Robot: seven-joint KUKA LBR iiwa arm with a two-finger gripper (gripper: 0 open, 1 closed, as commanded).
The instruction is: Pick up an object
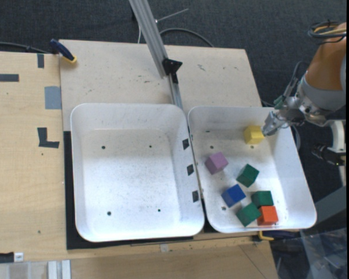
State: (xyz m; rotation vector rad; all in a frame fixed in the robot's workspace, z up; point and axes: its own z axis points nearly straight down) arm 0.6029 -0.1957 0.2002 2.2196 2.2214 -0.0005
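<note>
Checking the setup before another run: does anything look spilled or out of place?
Nothing stands out. All the blocks, including the yellow block beside the hand, lie inside the right bin.

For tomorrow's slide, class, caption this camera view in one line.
Robot claw beside a yellow cube in the right bin, coloured blocks clustered below.

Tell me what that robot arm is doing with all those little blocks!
The robot arm has reached in from the right, and its tool is down by the yellow block near the far side of the right bin. It looks like it is going for that block, but I can't tell if it has grabbed it. The other blocks sit in the same bin: a purple block, a blue block, three green blocks and an orange block.
</note>
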